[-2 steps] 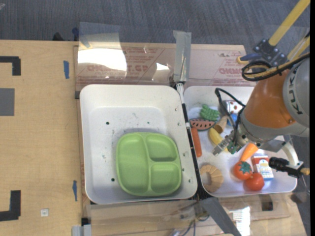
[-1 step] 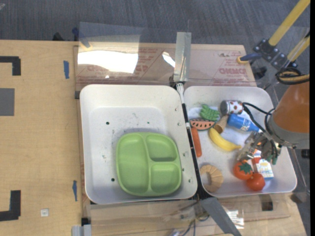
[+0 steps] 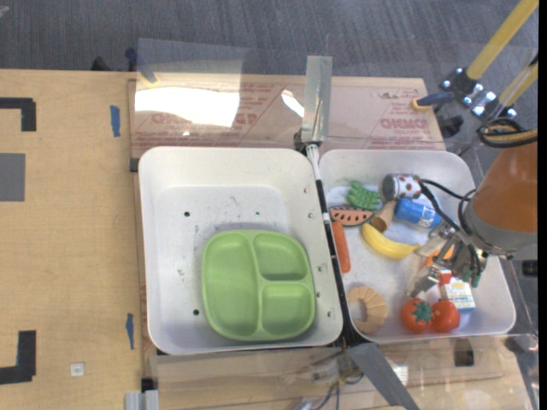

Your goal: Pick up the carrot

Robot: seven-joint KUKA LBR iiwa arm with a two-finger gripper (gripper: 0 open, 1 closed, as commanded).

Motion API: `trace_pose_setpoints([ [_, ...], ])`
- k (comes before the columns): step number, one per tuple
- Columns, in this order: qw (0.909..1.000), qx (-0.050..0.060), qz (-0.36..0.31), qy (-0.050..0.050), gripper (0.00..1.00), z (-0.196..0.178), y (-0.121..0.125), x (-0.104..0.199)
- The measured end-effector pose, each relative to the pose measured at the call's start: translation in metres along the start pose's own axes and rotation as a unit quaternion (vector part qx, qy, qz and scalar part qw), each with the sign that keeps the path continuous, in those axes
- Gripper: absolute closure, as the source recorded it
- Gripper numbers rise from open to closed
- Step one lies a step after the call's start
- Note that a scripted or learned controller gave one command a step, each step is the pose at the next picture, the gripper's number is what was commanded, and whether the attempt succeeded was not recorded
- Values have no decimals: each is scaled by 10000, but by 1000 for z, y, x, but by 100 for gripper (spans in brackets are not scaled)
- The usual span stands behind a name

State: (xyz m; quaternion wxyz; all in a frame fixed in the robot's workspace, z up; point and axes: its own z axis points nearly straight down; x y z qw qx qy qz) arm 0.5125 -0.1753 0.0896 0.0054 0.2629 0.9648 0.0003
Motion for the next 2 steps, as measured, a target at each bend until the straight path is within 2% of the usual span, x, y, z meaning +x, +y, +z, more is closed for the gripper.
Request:
trace_pose_setpoints([
  [1, 10000, -19, 0, -69, 100, -13, 2, -4],
  [2, 9998, -4, -174, -35, 100, -2, 40, 32],
])
